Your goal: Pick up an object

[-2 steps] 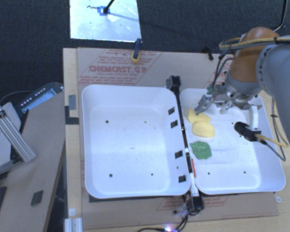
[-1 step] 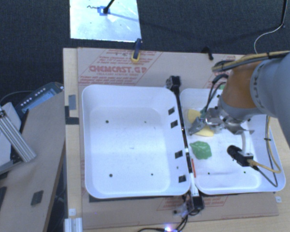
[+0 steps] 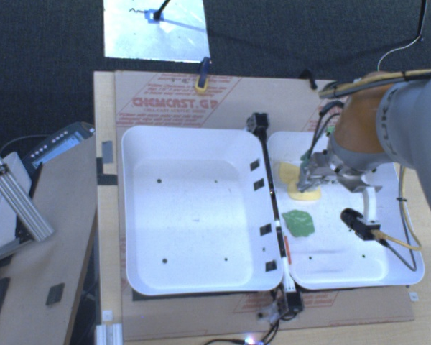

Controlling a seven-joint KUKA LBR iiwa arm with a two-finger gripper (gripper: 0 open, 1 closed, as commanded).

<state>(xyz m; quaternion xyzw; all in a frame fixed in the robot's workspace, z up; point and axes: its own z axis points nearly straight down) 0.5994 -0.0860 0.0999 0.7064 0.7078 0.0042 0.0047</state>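
Reaching in from the right over the right bin [image 3: 388, 264], wrist bent down, tool [image 3: 310, 180] lowered onto the yellow object [image 3: 293, 176] at that bin's far left. Cannot tell how wide the tool stands or whether anything is gripped. Just nearer, apart, a green object [image 3: 299, 223]. Yellow object partly covered by the tool.

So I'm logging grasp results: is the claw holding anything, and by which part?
Cannot be told. The claw is down over the yellow object; no grip is visible.

Smooth glossy white plastic bins [image 3: 194, 214] on matt brown cardboard [image 3: 172, 99]
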